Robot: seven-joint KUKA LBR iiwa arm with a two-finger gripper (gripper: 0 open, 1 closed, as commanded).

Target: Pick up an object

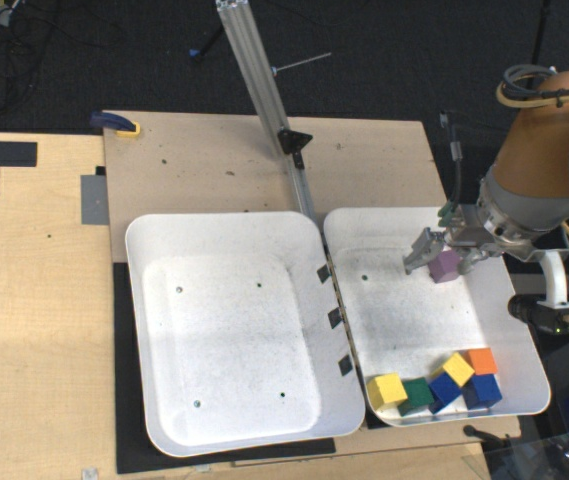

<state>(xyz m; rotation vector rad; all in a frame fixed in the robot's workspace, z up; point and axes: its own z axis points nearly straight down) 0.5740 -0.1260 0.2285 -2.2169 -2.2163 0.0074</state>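
My gripper hangs over the upper middle of the right bin, reaching in from the right. A small purple block sits between its grey fingers, lifted a little above the bin floor, so the gripper is shut on it. At the bin's near right corner lies a cluster of blocks: a yellow one, a green one, a blue one, a second yellow one, an orange one and a dark blue one.
The left bin lies beside the right one, joined by black clips. A slanted aluminium rail rises behind the bins. The arm's orange band stands at the right edge.
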